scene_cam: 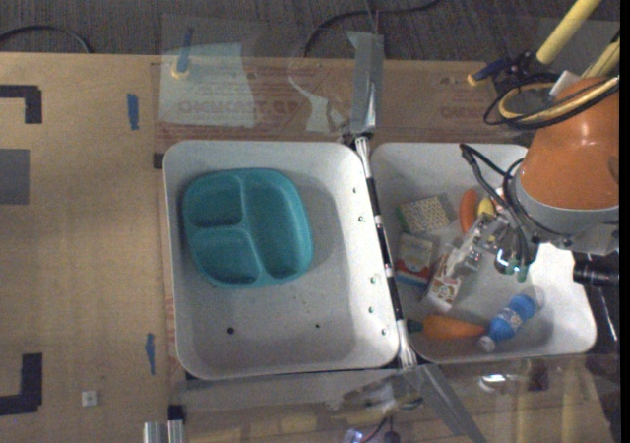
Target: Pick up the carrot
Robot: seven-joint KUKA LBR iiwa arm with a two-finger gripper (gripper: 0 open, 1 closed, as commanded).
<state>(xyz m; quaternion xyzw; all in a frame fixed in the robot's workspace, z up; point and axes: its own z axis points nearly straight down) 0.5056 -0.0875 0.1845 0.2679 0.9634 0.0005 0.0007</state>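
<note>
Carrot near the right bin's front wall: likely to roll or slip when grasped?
The carrot looks smooth, rounded and tapered, so it may roll or squirt out of a pinch. It lies on its side by the bottle, which may get nudged. It probably stays rigid; weight can't be judged.

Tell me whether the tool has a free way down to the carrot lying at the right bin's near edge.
Probably yes: the carrot lies bare on top, with the tool above and beside it; a bottle lies close alongside.
</note>
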